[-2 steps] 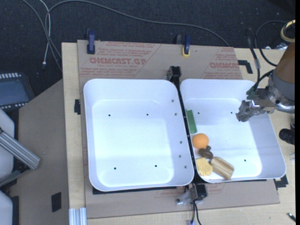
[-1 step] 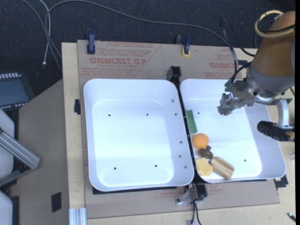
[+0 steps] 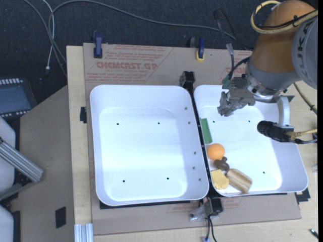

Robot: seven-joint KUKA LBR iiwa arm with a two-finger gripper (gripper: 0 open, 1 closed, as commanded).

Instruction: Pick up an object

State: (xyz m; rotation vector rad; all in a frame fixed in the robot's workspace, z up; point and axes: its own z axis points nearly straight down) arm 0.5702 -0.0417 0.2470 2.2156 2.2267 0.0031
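Note:
In the right bin (image 3: 267, 160) an orange ball (image 3: 216, 150) lies by the left wall. Just below it sit a small dark brown piece (image 3: 222, 164), a pale yellow block (image 3: 219, 179) and a tan wooden piece (image 3: 239, 179), all close together at the front left corner. A green strip (image 3: 206, 130) lies along the bin's left wall. My gripper (image 3: 227, 106) hangs over the bin's back left part, up and to the right of the ball, with nothing visible between its fingers.
The left bin (image 3: 101, 150) stands beside the right one, with a black divider clip (image 3: 187, 78) at the back between them. A black cable end (image 3: 270, 130) juts over the right bin's right side. Blue clamps (image 3: 97, 40) hold the board's far edge.

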